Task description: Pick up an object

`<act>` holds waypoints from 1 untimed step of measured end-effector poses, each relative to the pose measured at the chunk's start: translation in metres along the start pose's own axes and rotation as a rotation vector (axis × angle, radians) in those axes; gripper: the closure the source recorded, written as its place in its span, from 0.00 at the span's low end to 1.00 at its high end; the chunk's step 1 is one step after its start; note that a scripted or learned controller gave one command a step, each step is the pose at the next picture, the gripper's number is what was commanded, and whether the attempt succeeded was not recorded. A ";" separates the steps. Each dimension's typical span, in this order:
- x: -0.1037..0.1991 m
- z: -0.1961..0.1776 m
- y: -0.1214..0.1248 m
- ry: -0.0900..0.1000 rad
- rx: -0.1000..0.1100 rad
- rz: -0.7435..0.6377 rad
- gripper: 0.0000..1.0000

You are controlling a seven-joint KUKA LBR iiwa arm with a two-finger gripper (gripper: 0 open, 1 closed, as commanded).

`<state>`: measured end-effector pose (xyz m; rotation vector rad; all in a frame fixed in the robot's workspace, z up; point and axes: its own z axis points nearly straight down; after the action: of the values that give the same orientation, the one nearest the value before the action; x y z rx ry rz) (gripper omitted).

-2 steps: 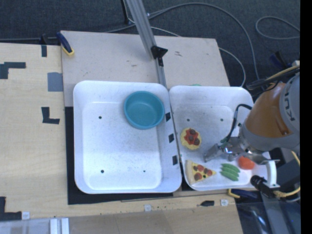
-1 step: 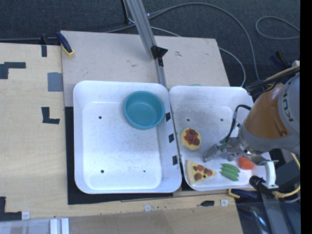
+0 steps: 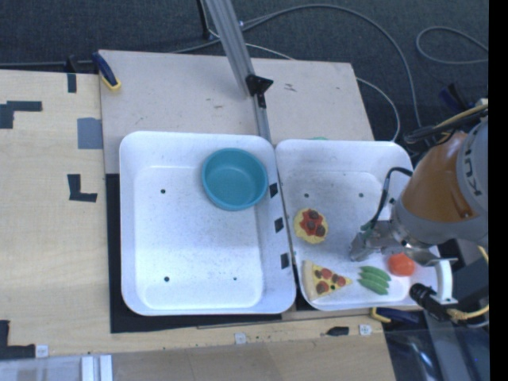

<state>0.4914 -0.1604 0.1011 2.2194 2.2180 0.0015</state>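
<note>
In the right bin (image 3: 333, 173) lie several toy foods: a round yellow tart with red berries (image 3: 311, 224), a pizza slice (image 3: 325, 279), a green pea pod (image 3: 375, 279) and a small orange-red piece (image 3: 402, 265). My gripper (image 3: 363, 248) reaches in from the right and hangs low over the bin floor, between the tart and the orange-red piece, just above the pea pod. Nothing shows between its fingers. A blue bowl (image 3: 234, 178) sits at the back right of the left bin (image 3: 159, 236).
A grey metal pole (image 3: 238, 46) slants down from the top to the bins' shared rim. Cables (image 3: 381, 38) lie on the dark floor behind. A yellow-and-blue clamp (image 3: 107, 71) grips the board's back left corner.
</note>
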 end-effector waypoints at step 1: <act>-0.006 -0.059 -0.003 0.001 -0.001 -0.001 1.00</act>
<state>0.4880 -0.1667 0.1598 2.2185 2.2190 0.0031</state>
